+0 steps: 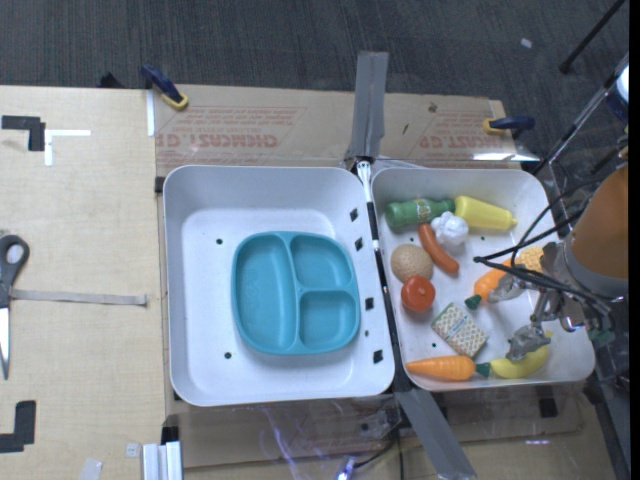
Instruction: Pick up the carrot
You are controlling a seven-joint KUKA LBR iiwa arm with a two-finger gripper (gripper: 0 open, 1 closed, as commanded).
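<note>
Carrot [441,368] lying flat along near wall of right bin [400,183], orange, tapered, green stub at right end touching a curved yellow banana [522,363]. Claw [535,320] just right of and slightly beyond carrot, over the banana, metal fingers pointing down; cannot tell how far apart, nothing seen between them. Beside carrot: speckled rectangular sponge [460,329], glossy red tomato [418,293]. Left bin [190,268] smooth white plastic, holding teal three-compartment tray [296,292] with rounded corners.
</note>
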